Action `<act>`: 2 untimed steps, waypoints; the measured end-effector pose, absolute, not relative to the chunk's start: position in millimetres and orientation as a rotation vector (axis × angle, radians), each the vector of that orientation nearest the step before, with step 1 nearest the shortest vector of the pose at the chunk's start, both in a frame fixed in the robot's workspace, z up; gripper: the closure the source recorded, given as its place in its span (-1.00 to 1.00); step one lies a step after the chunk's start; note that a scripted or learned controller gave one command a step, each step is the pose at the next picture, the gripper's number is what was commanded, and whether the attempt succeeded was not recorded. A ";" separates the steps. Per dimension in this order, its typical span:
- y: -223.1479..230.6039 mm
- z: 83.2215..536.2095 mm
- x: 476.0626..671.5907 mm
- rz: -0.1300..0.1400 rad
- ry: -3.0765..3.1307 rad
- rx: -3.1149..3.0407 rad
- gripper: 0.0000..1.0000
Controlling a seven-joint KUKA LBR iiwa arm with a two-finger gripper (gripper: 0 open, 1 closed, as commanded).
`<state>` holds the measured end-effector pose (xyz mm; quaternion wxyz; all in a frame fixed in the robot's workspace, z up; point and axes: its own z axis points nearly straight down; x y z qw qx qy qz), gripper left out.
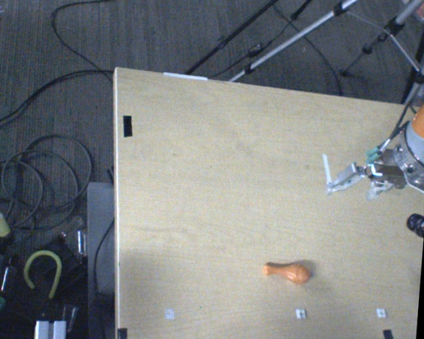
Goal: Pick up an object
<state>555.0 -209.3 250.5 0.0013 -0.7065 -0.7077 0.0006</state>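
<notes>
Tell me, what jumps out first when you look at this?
A little orange object, shaped like a tiny squash, lies alone on the pale wooden board, low and right of its middle. Up at the right edge, the robot's tool hangs over the board, well apart from it. Dark cables curl on the floor at left.

One orange object (pixel 288 272), pear-shaped with a bulbous right end and a narrow neck tapering left, is seen lying flat on the bare tan surface, near side, right of centre
</notes>
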 end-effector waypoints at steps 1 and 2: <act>-203.5 164.7 608.7 0.005 -2.243 -2.198 -1.00; -216.7 83.4 659.9 0.007 -2.237 -2.207 -1.00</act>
